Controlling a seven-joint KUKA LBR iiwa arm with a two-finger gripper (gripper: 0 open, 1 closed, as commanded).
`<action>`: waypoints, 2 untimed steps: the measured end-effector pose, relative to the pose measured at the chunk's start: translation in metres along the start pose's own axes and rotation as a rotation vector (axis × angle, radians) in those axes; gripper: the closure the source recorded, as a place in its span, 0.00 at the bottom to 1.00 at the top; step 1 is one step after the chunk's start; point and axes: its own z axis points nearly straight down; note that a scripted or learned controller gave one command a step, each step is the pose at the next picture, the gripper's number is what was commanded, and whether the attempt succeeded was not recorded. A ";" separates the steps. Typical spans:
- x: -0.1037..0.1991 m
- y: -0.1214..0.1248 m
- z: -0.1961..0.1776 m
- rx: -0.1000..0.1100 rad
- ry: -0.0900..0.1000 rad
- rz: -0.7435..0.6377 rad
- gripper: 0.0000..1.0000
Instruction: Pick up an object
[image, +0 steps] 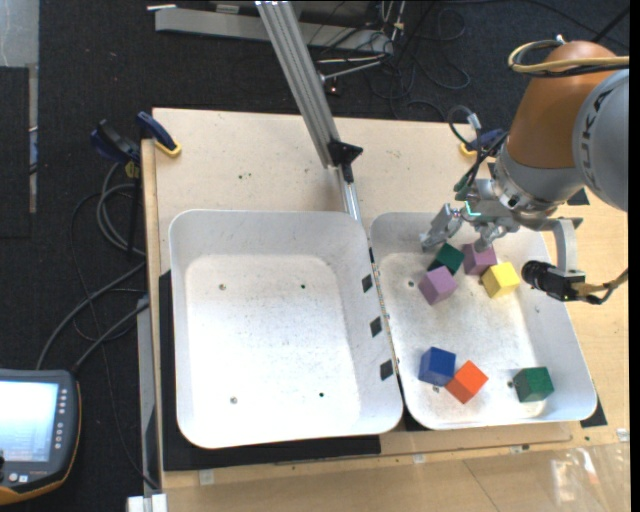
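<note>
Gripper (462, 234) hung low over the far end of the right bin (565, 345), its arm (560, 120) reaching in from the right. Two grey fingers (437, 229) stood spread apart, one toward the bin's far-left corner and the other nearer the middle. Nothing sat between them as far as could be seen.

Directly beneath and just in front of the fingers lay a tight cluster of blocks. A dark green block (449, 258) sat just beside the left finger's tip, partly tucked under the gripper. A purple block (480, 257) lay beside it under the right finger, close enough that touching could not be ruled out. A lilac block (437, 284) rested just in front of the green one, and a yellow block (500, 279) sat to the right of the purple one.

Well apart from the gripper, near the front of the same bin, lay a blue block (436, 365) touching an orange block (466, 382), with a second green block (533, 383) near the front-right corner.

The left bin (190, 300) stood beside the right one.
</note>
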 end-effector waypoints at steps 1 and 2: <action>0.000 0.001 -0.002 -0.004 -0.001 0.000 0.00; 0.004 -0.009 0.048 0.002 0.000 0.001 0.00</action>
